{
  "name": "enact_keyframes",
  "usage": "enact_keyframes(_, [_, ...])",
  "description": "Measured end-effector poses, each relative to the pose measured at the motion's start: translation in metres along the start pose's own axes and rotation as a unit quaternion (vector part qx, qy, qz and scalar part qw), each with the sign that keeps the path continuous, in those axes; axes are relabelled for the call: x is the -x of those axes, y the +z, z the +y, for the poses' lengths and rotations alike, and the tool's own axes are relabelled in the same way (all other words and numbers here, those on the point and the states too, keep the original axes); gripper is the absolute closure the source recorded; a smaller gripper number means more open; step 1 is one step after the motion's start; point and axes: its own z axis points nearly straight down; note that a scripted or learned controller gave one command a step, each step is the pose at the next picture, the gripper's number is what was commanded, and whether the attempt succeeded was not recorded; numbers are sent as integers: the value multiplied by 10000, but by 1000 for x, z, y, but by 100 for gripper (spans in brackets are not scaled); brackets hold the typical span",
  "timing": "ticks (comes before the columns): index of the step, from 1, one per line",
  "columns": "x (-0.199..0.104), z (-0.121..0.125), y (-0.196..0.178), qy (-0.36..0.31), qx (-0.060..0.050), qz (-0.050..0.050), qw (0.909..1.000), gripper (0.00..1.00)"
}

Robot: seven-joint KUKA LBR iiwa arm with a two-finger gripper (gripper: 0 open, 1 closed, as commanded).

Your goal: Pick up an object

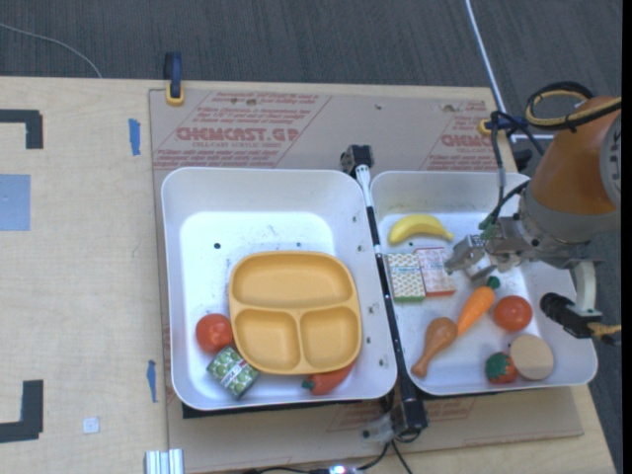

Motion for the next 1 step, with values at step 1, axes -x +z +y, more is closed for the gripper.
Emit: enact_keyframes(1, [-44,-46,31,-1,16,-7,10000,0])
